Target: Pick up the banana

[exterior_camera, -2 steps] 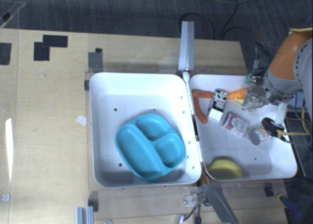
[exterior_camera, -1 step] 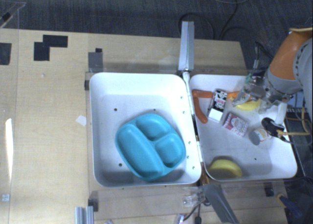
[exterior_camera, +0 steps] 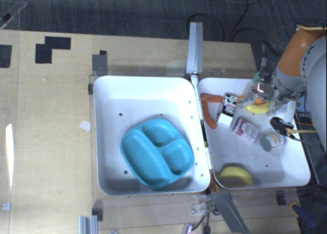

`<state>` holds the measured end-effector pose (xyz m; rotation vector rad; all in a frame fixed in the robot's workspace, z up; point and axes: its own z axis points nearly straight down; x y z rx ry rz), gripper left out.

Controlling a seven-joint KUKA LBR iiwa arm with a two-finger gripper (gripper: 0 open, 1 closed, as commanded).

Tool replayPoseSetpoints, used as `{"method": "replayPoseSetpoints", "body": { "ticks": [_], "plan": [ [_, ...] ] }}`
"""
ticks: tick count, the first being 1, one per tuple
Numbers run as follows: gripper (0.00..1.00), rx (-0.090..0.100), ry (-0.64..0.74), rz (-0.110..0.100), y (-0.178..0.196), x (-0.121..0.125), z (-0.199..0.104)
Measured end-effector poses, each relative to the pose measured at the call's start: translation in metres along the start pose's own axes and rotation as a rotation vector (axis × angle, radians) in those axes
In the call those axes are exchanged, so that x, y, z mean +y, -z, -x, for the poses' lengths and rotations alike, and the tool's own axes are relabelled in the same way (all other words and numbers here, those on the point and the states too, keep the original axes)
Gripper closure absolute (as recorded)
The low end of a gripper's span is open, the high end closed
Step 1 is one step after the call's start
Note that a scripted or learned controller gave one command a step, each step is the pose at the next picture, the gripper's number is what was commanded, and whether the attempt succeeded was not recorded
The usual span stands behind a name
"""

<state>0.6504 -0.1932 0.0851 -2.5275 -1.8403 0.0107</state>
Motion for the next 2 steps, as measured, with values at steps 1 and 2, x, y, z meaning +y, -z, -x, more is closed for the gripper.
{"method": "replayPoseSetpoints", "body": {
  "ticks": [1, 2],
  "plan": [
    [1.00, -0.002, 0.009, 0.002, 0.010, 0.000, -0.002],
    [1.00, -0.003, 0.006, 0.024, 0.132, -0.023, -0.004]
  ]
}}
